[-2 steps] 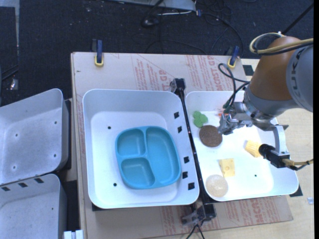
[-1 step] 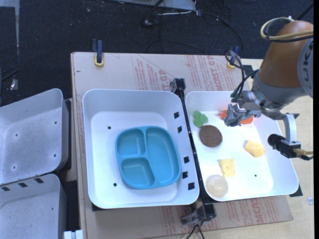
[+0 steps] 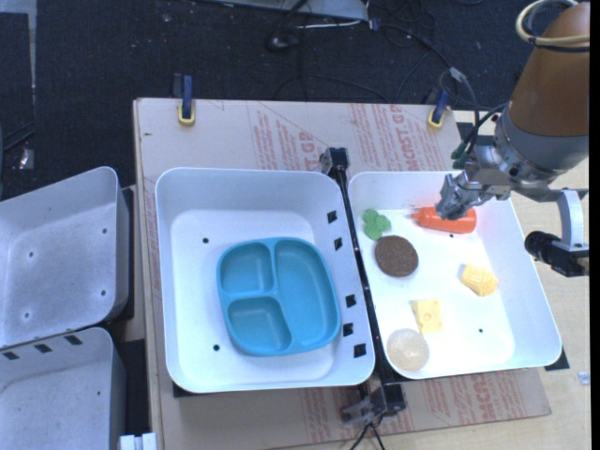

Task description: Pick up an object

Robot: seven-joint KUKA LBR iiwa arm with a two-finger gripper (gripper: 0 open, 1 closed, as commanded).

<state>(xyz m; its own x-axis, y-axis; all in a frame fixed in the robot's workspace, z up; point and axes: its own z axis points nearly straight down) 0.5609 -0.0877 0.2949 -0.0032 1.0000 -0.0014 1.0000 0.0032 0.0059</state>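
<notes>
Right bin (image 3: 525, 345): the gripper (image 3: 457, 201) sits low over the orange carrot-shaped toy (image 3: 446, 219) near the bin's far wall; whether its fingers have closed on the toy you cannot tell from this angle. Before lifting, judge that the fingers straddle the toy's narrow width, not its length; raise straight up, clear of the wall; the brown disc (image 3: 397, 256) and green piece (image 3: 376, 222) lie apart, to the left.

left bin (image 3: 178, 279): divided plate (image 3: 277, 294) inside | right bin (image 3: 534, 317): food pieces, hand (image 3: 457, 204) at far edge
</notes>
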